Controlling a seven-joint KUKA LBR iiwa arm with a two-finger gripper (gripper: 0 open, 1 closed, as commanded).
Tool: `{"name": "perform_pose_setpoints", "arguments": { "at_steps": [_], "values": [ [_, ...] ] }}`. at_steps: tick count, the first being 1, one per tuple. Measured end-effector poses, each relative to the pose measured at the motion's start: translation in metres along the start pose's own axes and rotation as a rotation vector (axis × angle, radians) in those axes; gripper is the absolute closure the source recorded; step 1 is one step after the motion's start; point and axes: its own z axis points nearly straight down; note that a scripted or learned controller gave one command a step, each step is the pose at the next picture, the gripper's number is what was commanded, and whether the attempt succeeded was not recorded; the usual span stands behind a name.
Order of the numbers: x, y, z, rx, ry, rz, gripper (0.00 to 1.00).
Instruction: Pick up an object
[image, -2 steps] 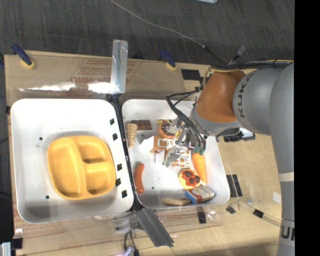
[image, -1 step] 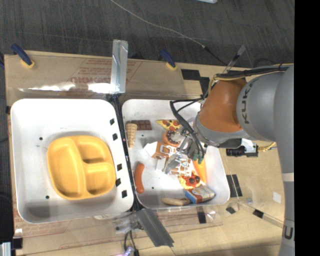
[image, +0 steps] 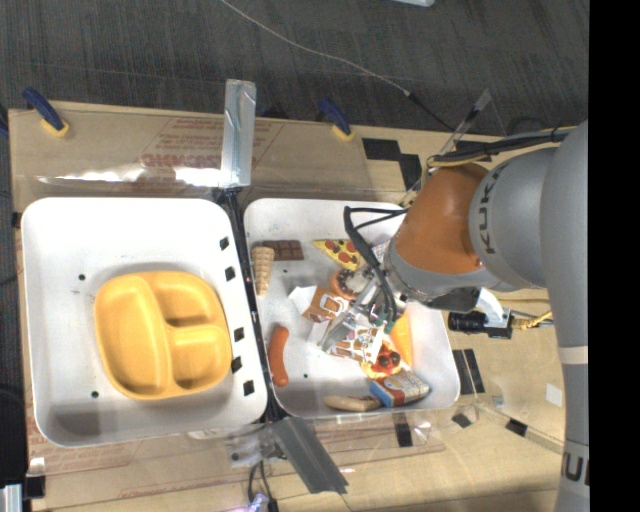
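My gripper (image: 347, 330) is down in the right bin (image: 300, 380), among a cluster of toy foods near its middle. An orange-and-white packet (image: 324, 303) lies right against its left side. A pizza slice (image: 339, 251) lies just beyond it toward the back. An orange wedge (image: 401, 336) and a red-and-yellow piece (image: 385, 360) sit close on its right. A red sausage (image: 278, 356) lies apart to the left. The wrist hides what is directly under the gripper.
A yellow divided plate (image: 162, 330) sits in the left bin (image: 50, 240). The right bin also holds a waffle cone (image: 262, 268), a chocolate bar (image: 288, 250), a tan bread roll (image: 350, 402) and a small box (image: 402, 390) by the front wall.
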Motion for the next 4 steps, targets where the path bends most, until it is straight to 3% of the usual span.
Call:
{"name": "perform_pose_setpoints", "arguments": {
  "at_steps": [1, 2, 3, 4],
  "values": [
    [0.049, 0.008, 0.0, 0.0, 0.003, 0.096, 0.0],
    [0.08, 0.015, -0.001, 0.003, -0.019, 0.1, 0.0],
    [0.046, 0.043, 0.002, 0.008, 0.001, 0.086, 0.0],
    [0.049, 0.01, 0.002, 0.001, 0.008, 0.144, 0.0]
  ]
}}
